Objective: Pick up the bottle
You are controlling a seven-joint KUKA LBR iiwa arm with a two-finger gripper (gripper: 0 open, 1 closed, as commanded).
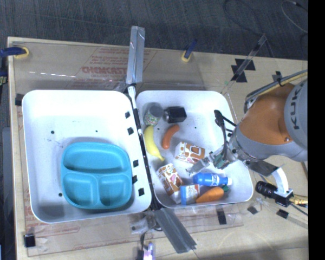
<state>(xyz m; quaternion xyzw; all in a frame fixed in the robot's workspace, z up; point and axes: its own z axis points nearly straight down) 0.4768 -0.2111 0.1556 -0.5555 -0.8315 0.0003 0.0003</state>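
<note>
The claw (pixel 221 158) hangs in the right bin (pixel 200 97), just beside the bottle (pixel 210 179) at the near-right; its state is unclear

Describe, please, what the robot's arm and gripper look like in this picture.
The arm is bulky and rounded, grey with a broad orange band above the wrist and part of dark lettering on the grey shell. The gripper is small, dark and metallic, with thin black cables looping beside the wrist.
</note>
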